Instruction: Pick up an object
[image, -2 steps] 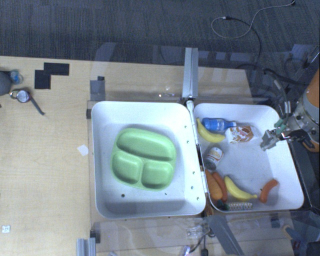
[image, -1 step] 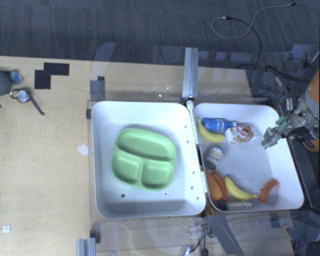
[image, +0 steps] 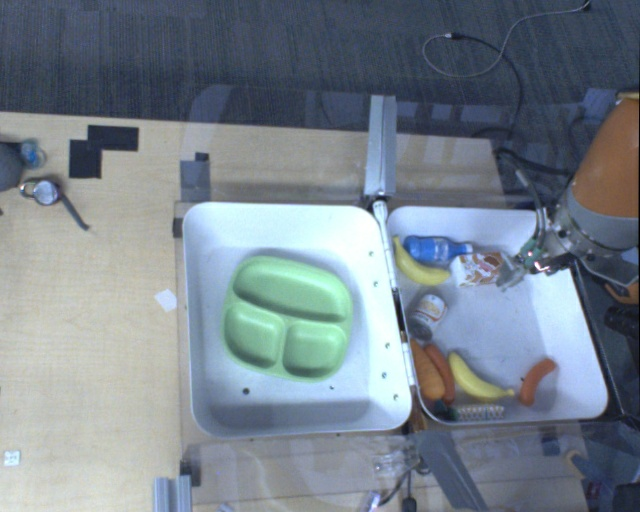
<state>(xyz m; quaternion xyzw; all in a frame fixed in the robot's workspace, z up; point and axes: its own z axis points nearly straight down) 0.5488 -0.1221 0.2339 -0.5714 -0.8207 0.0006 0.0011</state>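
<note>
While my arm (image: 605, 170) comes in from the right edge of the frame, my gripper (image: 528, 258) sits low over the upper right part of the right bin (image: 560, 330), just beside a small white carton (image: 478, 268). Honestly can't tell how it's set from this angle, it's too small and blurry, and I don't see anything in it. Stuff in that bin: a blue bottle (image: 437, 247) touching a banana (image: 418, 266) near the top left corner, a little can (image: 428, 308) below them, then a carrot (image: 432, 372), a second banana (image: 474, 380) and a sausage (image: 536, 378) along the bottom. Over in the left bin (image: 205, 300) lies a green divided tray (image: 289, 317). Both bins sit on the wooden table (image: 90, 350).
</note>
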